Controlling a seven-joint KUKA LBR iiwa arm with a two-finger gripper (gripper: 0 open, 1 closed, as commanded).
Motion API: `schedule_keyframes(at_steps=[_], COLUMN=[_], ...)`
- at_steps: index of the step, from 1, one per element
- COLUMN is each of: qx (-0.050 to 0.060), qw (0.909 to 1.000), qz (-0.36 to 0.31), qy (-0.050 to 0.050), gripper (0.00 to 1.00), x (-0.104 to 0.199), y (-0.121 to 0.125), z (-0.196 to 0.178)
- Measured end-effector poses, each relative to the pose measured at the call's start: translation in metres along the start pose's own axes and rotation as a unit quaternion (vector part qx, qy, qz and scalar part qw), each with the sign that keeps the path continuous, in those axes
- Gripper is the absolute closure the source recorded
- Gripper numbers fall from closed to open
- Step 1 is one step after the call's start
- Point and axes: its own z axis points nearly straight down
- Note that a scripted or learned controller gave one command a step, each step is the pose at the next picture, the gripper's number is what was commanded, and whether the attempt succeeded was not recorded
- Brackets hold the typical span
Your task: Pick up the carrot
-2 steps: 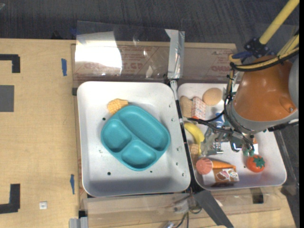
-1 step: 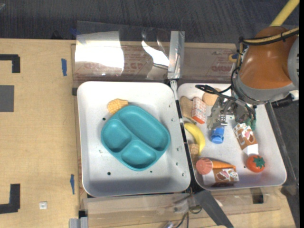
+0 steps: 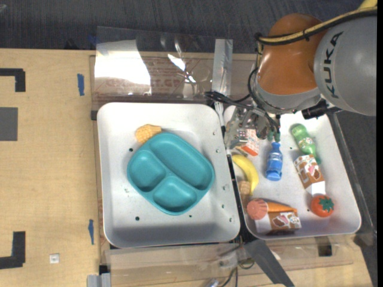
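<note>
The carrot looks to be the orange tapered piece (image 3: 277,207) lying at the front of the right bin (image 3: 344,178). It has a pink round item (image 3: 257,208) at its left end and a small printed box (image 3: 286,220) against its front side. My gripper (image 3: 247,129) hangs below the orange wrist band at the back left corner of the right bin. It is over a small white and red packet (image 3: 246,141), well behind the carrot. Nothing can be made out in its grasp.
Also in the right bin are a banana (image 3: 247,169), a blue bottle (image 3: 274,162), a green bottle (image 3: 303,139), a brown and white carton (image 3: 309,171) and a tomato (image 3: 322,205). The left bin (image 3: 114,124) holds a teal divided plate (image 3: 170,172) and a yellow item (image 3: 147,133).
</note>
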Motion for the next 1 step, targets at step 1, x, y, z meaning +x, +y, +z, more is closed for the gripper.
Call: schedule_keyframes(at_steps=[1], qx=[0.002], qw=[0.9865], qz=[0.164], qy=[-0.003], gripper=[1.00], x=[-0.0523], y=[-0.0517], z=[-0.0458])
